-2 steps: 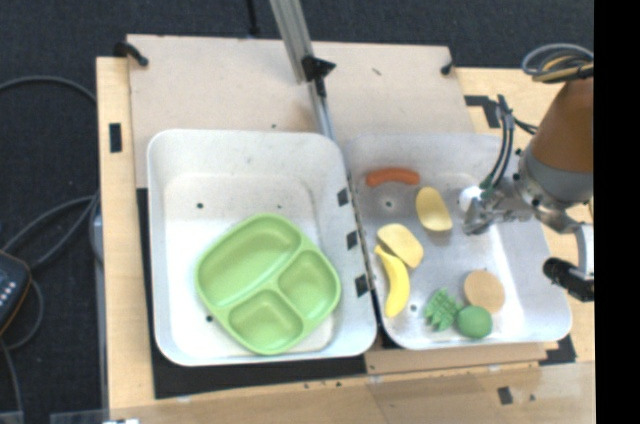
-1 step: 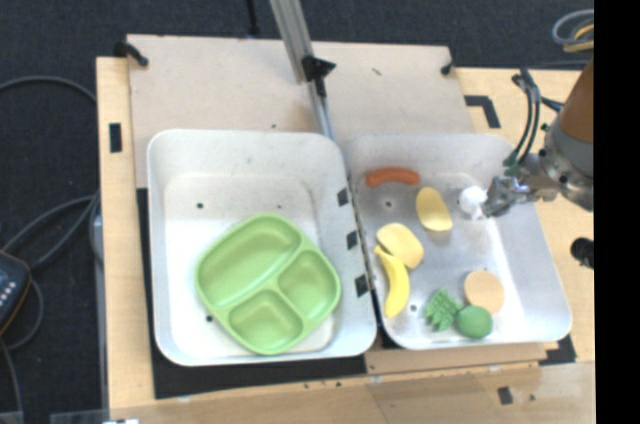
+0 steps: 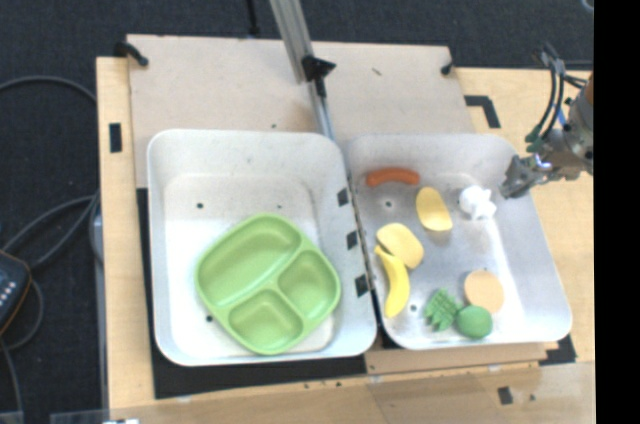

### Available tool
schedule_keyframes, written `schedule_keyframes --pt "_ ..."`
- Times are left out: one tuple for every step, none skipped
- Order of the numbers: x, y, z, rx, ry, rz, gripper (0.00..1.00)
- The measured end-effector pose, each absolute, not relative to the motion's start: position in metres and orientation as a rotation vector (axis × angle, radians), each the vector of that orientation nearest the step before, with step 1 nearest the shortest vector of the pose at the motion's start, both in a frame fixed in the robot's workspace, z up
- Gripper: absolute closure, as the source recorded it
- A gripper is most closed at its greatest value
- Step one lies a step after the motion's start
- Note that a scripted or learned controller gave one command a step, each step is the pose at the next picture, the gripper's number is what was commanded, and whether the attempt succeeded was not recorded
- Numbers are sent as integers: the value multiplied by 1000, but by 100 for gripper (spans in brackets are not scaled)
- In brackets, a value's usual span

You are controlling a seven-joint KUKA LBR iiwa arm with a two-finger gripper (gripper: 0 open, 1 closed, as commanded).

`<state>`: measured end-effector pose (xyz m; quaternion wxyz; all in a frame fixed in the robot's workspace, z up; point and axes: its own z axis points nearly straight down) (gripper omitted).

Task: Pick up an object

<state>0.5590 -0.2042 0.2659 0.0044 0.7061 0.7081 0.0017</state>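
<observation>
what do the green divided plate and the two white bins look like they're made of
The green three-compartment plate looks like moulded plastic: uniform colour, rounded ridges, soft matte sheen. The two shallow white bins, left and right, look like thin, formed plastic too, with curved corners and faint speckling, though painted metal cannot be ruled out.

Green divided plate [image 3: 268,284] in left bin [image 3: 175,162], toy food in right bin [image 3: 530,252]

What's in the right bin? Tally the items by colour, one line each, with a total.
Yellow: 3 (banana, two yellow pieces)
Green: 2 (ball, spiky piece)
Orange: 1 (disc)
Red-orange: 1 (sausage)
White: 1 (white lump)
Total: 8
</observation>
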Motion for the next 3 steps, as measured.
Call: schedule_keyframes --pt "571 -146 263 2213 2229 3 100" --pt "567 -94 251 2213 2229 2 100" --pt "569 -40 239 2214 2229 1 100"
